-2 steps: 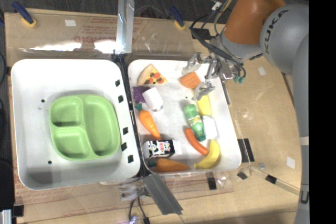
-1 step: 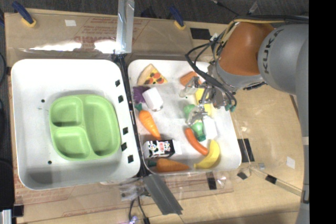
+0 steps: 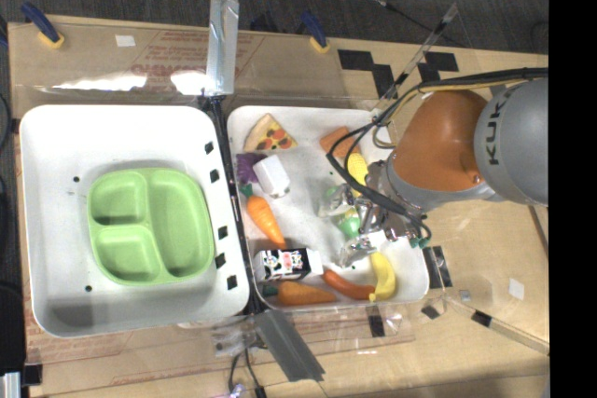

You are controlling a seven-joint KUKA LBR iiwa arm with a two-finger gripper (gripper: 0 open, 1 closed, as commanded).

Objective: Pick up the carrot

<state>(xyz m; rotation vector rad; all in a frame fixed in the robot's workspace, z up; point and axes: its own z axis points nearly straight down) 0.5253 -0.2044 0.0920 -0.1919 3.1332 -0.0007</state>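
Looking down on the table [image 3: 112,42], you see two shallow white bins side by side. Your left bin [image 3: 47,144] holds a green divided plate [image 3: 149,226]. Your right bin [image 3: 303,118] holds the clutter: a pizza slice toy [image 3: 270,135] at the far edge, a purple item [image 3: 247,168] touching a small white block [image 3: 272,175], and the carrot [image 3: 263,217], which lies tilted near the bin's left wall, just beside the white block and apart from the arm. Nearer you lie a black-and-white carton [image 3: 283,264], two orange-red vegetables [image 3: 317,292] along the near wall, and a banana [image 3: 382,275]. The grey arm with its orange band [image 3: 443,144] reaches in from the right, and its pincer [image 3: 359,224] hangs over the bin's middle right among green and yellow items; whether the pincer is parted or closed, and whether it grips anything, you cannot tell.
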